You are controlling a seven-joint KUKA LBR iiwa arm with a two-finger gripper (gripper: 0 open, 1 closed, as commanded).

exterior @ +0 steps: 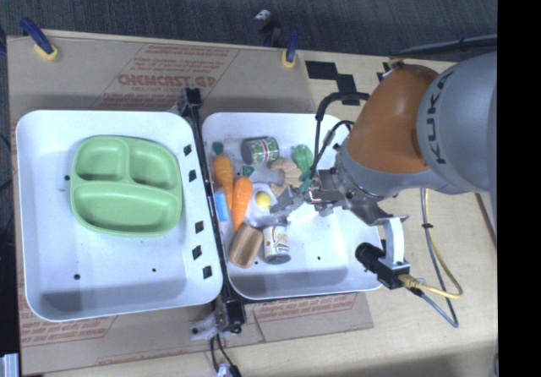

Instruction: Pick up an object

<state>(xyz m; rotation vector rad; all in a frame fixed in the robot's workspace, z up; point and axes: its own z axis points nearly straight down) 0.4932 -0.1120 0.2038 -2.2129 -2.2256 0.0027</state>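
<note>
gripper [286, 200] low in right bin [338, 278], mid-frame, over toy clutter; finger state: cannot tell, metal blurs into objects. likely target: yellow-white piece [264, 199] just left of it, beside carrots [232, 185]. can [275, 244] and brown cylinder [245, 245] below, green can [260, 150] above. risk: crowding, tips may strike neighbours or nudge piece aside. wrist hides bin's right part. green tray [127, 185] in left bin.
</note>
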